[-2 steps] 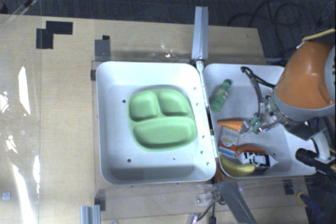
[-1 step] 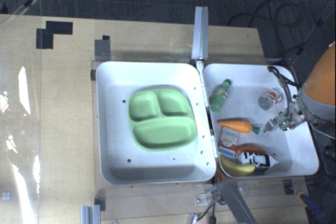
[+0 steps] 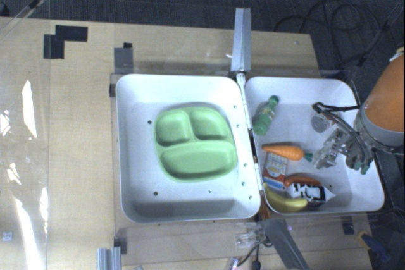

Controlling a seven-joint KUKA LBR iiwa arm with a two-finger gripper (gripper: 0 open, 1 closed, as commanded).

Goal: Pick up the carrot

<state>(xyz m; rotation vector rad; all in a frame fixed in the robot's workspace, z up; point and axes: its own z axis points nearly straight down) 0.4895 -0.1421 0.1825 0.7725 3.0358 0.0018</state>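
The orange carrot [image 3: 285, 152] lies on its side in the middle of the right bin [image 3: 297, 88], its green stem end pointing right. My gripper [image 3: 323, 141] hangs just right of that stem end, over the right half of the bin. It is open, with one metal finger toward the back and one toward the front. Nothing sits between the fingers, and there is a small gap between them and the carrot.
A green bottle [image 3: 265, 113] lies behind the carrot. In front of it are a small printed packet [image 3: 276, 165], a banana [image 3: 283, 200] and a black, orange and white item [image 3: 308, 190]. The left bin [image 3: 136, 199] holds a green divided plate [image 3: 195, 142].
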